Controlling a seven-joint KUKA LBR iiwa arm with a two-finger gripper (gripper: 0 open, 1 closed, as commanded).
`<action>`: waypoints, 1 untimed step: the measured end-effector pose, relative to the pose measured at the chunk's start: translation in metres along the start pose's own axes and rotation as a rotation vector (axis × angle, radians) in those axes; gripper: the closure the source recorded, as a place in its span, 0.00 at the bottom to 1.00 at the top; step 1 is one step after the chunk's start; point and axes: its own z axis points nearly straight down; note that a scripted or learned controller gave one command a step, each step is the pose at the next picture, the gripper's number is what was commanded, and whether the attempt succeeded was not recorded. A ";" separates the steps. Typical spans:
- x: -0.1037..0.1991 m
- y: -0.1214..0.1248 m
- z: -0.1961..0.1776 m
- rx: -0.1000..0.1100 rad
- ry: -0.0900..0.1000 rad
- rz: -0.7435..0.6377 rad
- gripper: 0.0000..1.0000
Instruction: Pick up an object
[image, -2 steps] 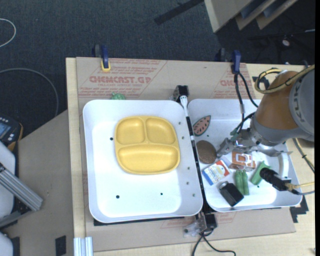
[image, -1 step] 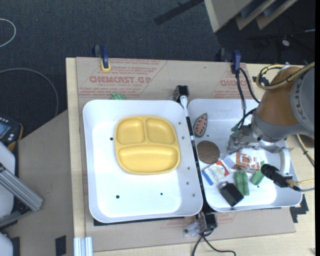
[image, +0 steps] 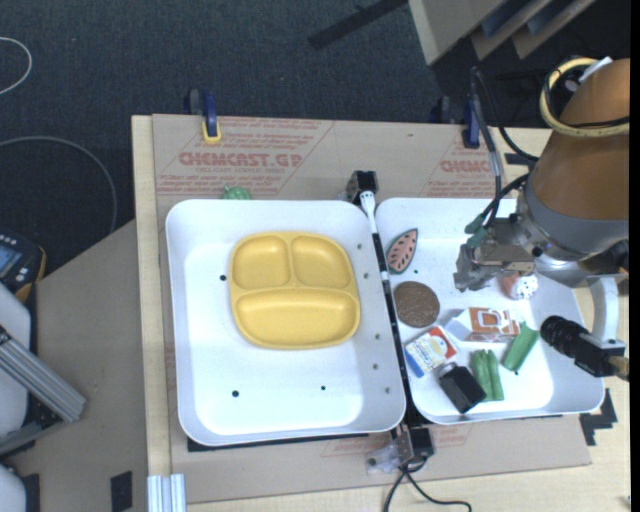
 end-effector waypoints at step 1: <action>-0.083 -0.012 -0.119 -0.001 -0.008 0.016 1.00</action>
